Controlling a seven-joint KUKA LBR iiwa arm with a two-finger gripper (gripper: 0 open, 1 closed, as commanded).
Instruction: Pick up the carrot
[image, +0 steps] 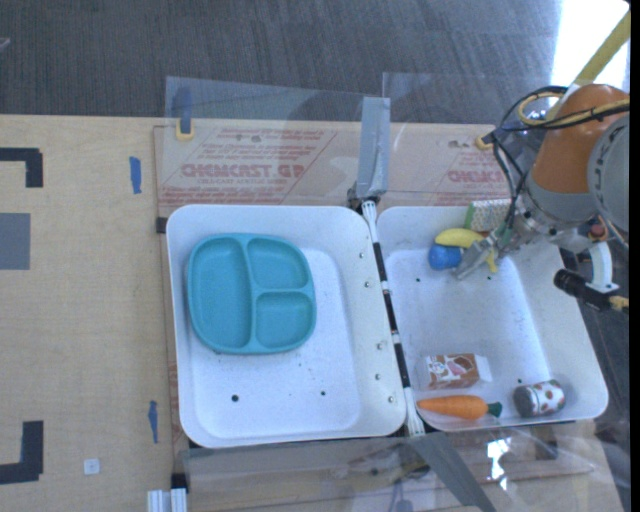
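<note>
The orange carrot (455, 407) with a green tip lies flat at the front edge of the right bin (520, 320), pointing left. My gripper (476, 260) hangs over the back of the same bin, far from the carrot. It is right beside a yellow item (456, 238) and a blue item (443, 256). Nothing shows in its grasp.
A teal divided plate (250, 295) lies in the left bin (280, 410). Close behind the carrot sits a small printed packet (453, 371), and a small can (540, 398) lies to its right. A speckled green block (487, 214) rests at the back wall.
</note>
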